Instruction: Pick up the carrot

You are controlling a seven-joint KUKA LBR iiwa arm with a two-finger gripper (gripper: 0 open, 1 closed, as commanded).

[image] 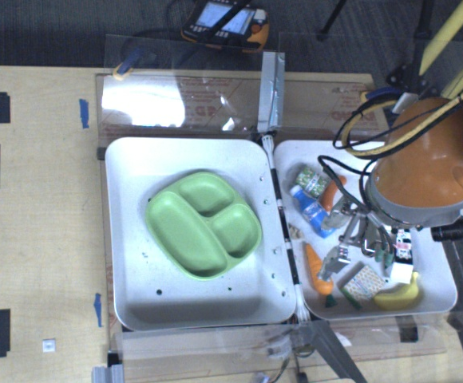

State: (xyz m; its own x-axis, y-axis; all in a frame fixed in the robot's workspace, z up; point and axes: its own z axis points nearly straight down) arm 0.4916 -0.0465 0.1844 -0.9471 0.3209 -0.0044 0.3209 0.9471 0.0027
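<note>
The carrot (318, 268) is a short orange root lying on the floor of the right bin (439, 270), close to its left wall, with its tip pointing toward the bin's front. My gripper (340, 255) hangs low over the bin just right of the carrot, at its upper end, under the grey and orange arm (423, 166). The carrot lies beside the gripper and rests on the bin floor.
In the right bin, a yellow banana (399, 294) and a patterned box (362, 282) lie at the front, a blue bottle (311, 210) and a green can (311, 182) at the back. The left bin (128, 214) holds a green divided plate (203, 223). Cables loop above the arm.
</note>
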